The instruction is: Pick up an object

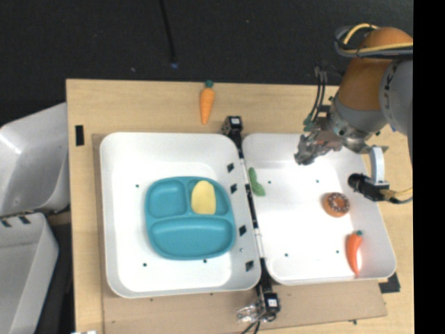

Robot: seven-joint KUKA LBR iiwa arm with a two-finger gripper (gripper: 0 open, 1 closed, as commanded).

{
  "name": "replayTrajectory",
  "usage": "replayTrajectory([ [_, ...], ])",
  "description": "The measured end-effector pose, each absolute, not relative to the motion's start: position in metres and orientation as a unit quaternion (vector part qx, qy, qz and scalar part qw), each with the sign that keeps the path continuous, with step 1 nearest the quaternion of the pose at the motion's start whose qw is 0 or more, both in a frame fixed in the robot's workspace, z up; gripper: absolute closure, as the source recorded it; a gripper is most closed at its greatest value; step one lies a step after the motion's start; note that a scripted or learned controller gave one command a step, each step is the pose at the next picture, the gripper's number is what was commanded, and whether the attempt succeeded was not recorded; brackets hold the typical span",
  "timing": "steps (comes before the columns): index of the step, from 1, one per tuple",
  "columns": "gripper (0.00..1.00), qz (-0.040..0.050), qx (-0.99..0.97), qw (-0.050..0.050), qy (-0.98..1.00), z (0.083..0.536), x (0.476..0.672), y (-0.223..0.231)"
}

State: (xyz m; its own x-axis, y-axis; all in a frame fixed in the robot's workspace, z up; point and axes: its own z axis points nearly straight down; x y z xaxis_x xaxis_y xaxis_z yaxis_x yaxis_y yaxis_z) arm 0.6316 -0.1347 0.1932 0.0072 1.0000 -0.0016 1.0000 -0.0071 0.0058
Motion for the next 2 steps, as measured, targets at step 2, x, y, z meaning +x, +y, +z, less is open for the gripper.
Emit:
replayTrajectory([
  [2,1.00,0.0004,0.705,0.000,0.709,0.234,0.634,-0.082],
])
